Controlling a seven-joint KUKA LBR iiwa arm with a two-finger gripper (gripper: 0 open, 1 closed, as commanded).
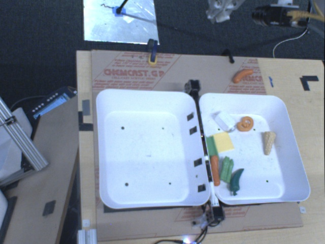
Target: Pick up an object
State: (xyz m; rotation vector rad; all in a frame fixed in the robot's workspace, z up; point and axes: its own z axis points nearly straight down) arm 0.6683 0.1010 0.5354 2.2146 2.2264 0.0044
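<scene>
The right bin (287, 136) holds several small items. An orange ring-shaped piece (246, 124) lies near a white block (223, 120). A yellow square (223, 142) sits by the left wall, with a beige cone (268, 142) to its right. Lower down lie an orange carrot (215, 170), a light green piece (226, 168) and a dark green pepper (235, 180). An orange sausage-shaped item (242, 75) rests on the cardboard beyond the bin. My gripper (222, 9) hangs high at the top of the view, well away from the bins, with nothing in it.
The left bin (109, 111) stands beside the right one, joined by black clips (193, 88). A yellow and blue clamp (152, 52) sits at the cardboard's far edge. A metal plate (119, 14) lies on the dark floor beyond. A cable (287, 42) curls at upper right.
</scene>
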